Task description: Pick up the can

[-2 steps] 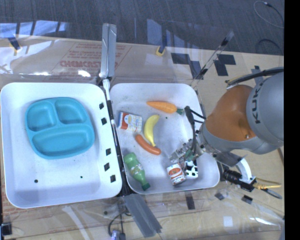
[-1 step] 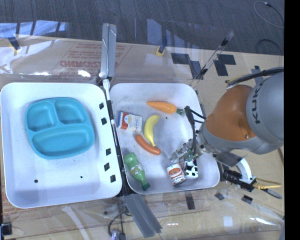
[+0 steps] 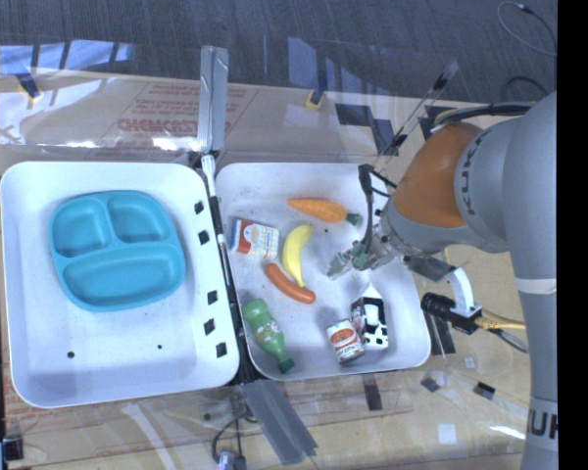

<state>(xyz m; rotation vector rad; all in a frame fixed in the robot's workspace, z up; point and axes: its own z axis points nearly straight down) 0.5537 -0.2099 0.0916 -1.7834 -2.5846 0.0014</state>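
Can (image 3: 344, 342) in right bin (image 3: 412, 355), blue tray (image 3: 118, 247) in left bin (image 3: 39, 360), gripper (image 3: 356, 258) fingers unclear.

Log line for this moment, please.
task: pick can | claw in right bin, beside banana | can lying near front wall, untouched

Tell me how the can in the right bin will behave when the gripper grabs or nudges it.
The can lies on its side, so a nudge would probably roll it. Its smooth round wall may slip between two fingers. The black-and-white carton appears to touch it, and the bin wall is close, so a push likely jams it rather than freeing it.
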